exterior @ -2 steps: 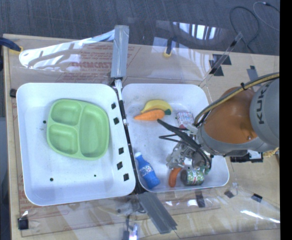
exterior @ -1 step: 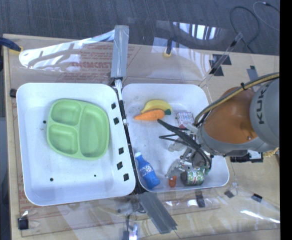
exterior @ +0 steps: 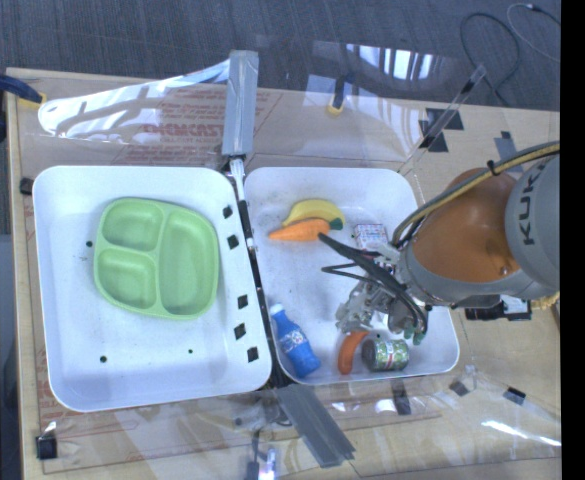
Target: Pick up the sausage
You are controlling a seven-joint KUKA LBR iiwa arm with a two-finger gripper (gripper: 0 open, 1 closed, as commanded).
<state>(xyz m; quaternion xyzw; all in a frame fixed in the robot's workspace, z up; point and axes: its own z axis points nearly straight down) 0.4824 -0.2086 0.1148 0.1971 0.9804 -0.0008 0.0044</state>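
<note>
The sausage (exterior: 349,351) is a small reddish-orange piece lying near the front edge of the right bin (exterior: 272,183), between a blue bottle (exterior: 294,340) and a green can (exterior: 386,354). My gripper (exterior: 364,316) hangs just above and slightly behind the sausage, low in the bin. The arm's orange band (exterior: 464,240) reaches in from the right. Nothing shows between the fingers.
A yellow banana (exterior: 315,210) and an orange carrot (exterior: 299,231) lie at the back of the right bin, with a small white packet (exterior: 370,235) beside them. The left bin (exterior: 57,268) holds a green divided plate (exterior: 157,257).
</note>
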